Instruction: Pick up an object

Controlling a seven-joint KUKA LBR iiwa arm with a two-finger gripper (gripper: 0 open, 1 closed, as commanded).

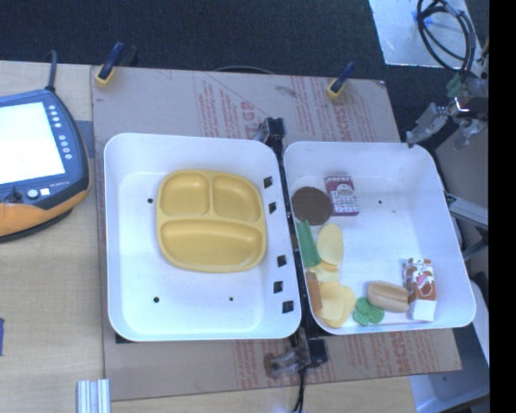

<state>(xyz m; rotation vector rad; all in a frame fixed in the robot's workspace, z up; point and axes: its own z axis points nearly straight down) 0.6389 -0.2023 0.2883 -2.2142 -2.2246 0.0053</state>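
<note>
Camera view put my gripper (pixel 451 114) at the upper right of the frame, above the right bin's (pixel 387 157) far corner; whether my jaws were spread or pressed together I could not tell. Candidates lay crowded along that bin's left and lower sides: a brown disc (pixel 310 204), a red packet (pixel 340 194), yellow chips (pixel 331 246), a bread roll (pixel 388 296). I judged a descent there risked nudging neighbours or closing on two at once.
</note>
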